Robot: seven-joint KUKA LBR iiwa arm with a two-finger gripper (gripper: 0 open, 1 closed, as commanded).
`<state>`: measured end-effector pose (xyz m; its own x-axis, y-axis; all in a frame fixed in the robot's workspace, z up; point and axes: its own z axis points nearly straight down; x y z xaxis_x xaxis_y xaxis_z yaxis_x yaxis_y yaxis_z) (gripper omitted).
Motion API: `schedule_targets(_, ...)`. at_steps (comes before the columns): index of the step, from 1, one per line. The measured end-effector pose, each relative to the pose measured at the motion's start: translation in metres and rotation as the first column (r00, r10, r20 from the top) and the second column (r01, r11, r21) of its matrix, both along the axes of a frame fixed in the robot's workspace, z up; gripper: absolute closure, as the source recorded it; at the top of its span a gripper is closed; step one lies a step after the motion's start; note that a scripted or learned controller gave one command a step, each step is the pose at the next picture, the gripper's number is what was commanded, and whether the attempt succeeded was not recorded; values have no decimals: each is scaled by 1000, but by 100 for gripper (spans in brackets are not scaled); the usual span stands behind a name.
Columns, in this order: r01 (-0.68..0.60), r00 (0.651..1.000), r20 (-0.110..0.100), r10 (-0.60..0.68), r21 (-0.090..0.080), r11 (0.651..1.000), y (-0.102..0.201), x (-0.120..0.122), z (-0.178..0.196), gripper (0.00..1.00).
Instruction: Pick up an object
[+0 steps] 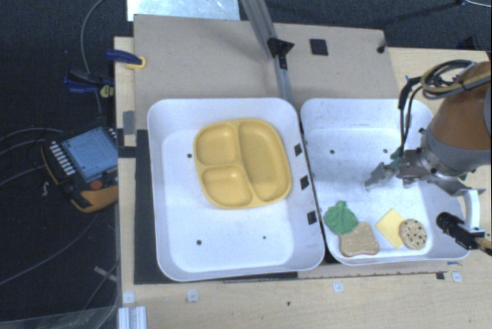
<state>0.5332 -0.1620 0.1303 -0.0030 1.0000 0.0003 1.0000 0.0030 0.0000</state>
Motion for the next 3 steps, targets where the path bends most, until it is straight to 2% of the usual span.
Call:
schedule_targets(1,1,1000,4,-1,-1,1000,0,2,-45,0)
schedule_targets(2,1,1000,15,-1,-6,1000,-2,5,-30,100)
schedule_targets(3,-1,1000,5,1,-2,1000,-10,12,22,100)
